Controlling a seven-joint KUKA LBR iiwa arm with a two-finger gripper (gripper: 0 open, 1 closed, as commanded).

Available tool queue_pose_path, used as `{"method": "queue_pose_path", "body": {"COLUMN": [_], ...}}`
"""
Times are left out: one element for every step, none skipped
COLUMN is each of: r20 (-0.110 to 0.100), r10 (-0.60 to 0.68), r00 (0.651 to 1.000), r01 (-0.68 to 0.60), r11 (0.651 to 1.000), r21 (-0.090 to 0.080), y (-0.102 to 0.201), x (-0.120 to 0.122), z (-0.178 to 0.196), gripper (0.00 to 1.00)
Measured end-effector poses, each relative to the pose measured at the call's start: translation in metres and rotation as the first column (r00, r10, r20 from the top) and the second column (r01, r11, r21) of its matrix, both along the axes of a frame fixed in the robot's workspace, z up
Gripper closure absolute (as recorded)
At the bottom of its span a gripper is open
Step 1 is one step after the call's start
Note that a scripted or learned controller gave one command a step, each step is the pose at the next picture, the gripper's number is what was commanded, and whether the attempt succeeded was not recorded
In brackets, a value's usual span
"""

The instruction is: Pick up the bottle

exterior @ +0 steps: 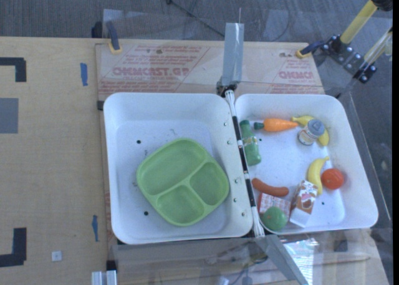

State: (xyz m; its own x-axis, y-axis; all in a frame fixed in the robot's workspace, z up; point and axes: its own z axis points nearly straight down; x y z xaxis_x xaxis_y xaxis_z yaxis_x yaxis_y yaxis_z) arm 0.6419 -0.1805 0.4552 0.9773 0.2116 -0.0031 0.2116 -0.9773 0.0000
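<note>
The bottle (250, 143) lies untouched against the right bin's (358, 153) left wall, just left of a carrot (279, 125), so the reach is still to begin; I cannot tell the hand's state, and grasping calls for a careful descent beside that wall.

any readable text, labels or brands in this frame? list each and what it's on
"CHEMCAST GP", red print on the board behind the left bin; blurred, so this is a best reading.
"CHEMCA...", the same red print on the board's right end, cut short at its edge.
The green bottle has a label, too small to read.
The small carton in the right bin has printed faces, too blurred to read.
</note>
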Motion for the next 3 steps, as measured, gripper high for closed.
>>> {"method": "queue_pose_path", "body": {"r20": [-0.001,-0.001,-0.001], "r10": [0.000,0.077,0.031], "r00": [1.000,0.997,1.000], "r01": [0.000,-0.077,-0.031], "r11": [1.000,0.997,1.000], "r21": [0.000,0.003,0.003], "y": [0.000,0.040,0.075], "x": [0.000,0.018,-0.029], "z": [0.000,-0.186,-0.274], "gripper": [0.00,0.00,0.00]}}
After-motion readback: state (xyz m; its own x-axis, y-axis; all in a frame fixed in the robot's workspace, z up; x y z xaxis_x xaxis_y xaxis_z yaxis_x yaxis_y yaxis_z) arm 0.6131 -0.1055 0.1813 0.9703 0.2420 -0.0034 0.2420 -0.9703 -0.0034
